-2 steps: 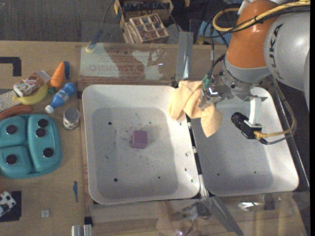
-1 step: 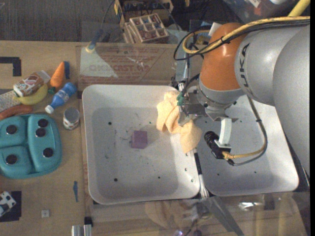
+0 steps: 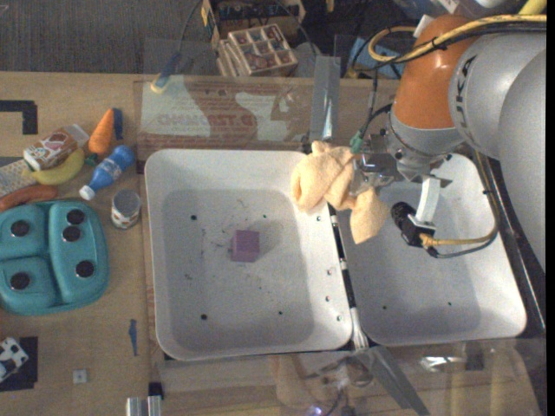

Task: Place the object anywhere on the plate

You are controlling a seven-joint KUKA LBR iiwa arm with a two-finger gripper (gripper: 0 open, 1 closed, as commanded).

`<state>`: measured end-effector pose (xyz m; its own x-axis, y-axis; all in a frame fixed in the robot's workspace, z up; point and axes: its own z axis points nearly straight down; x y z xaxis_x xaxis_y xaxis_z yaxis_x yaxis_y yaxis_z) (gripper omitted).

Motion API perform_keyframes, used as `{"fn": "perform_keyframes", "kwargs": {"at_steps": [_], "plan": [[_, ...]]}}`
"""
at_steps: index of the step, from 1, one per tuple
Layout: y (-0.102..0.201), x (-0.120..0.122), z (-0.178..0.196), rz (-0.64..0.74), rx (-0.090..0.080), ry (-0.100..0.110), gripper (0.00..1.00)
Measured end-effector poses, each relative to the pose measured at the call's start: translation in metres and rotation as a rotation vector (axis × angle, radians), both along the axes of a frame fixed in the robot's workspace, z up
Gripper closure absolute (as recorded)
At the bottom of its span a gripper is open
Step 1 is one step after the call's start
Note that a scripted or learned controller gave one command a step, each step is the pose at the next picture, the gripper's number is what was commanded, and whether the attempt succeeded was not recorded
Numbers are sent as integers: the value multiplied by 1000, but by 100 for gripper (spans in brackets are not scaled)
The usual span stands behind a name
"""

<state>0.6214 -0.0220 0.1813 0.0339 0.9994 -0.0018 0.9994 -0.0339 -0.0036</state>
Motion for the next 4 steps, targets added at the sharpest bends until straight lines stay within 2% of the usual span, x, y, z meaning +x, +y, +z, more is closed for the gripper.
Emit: {"fn": "perform_keyframes", "kwargs": {"at_steps": [1,2,3,4], "plan": [[48,45,0,-50,-2,4,100],[-36,46,45,-27,0,0,100],[-1,47,123,226,0,-3,100],[35,26,24,191,1,3,100]]}}
